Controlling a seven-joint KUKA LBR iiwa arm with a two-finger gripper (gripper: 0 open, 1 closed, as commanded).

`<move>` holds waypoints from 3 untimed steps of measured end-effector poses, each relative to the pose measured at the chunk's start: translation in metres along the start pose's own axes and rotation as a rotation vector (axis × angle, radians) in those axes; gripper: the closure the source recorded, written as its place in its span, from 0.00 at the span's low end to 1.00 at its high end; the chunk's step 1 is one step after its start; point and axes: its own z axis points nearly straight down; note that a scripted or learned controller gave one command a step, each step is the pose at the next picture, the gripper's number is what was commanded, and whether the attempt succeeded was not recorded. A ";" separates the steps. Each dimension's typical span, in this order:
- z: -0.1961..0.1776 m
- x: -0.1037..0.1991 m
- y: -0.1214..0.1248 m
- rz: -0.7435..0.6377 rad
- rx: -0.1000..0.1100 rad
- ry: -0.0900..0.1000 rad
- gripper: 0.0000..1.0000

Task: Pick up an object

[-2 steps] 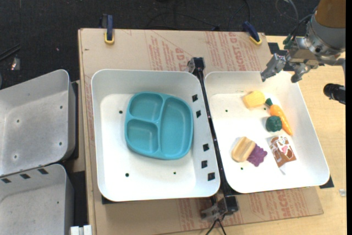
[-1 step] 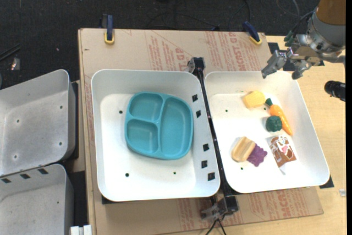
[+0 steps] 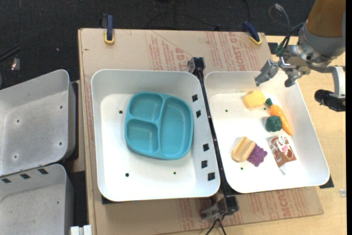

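Cheese (image 3: 254, 99), a yellow wedge, is lying near the right bin's (image 3: 313, 135) far edge, beside a carrot (image 3: 279, 117) and a green lump (image 3: 273, 124). My gripper (image 3: 276, 75) is hovering just above it, fingers spread and holding nothing. A teal tray (image 3: 159, 125) is sitting in the left bin (image 3: 104, 118).

A single fixed camera looked down at a slant on the bench, set well back. The gripper (image 3: 278, 75) hung upper right; both bins (image 3: 209, 135) lay lower left of it.
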 end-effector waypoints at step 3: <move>0.090 0.001 0.000 -0.003 -0.005 -0.001 1.00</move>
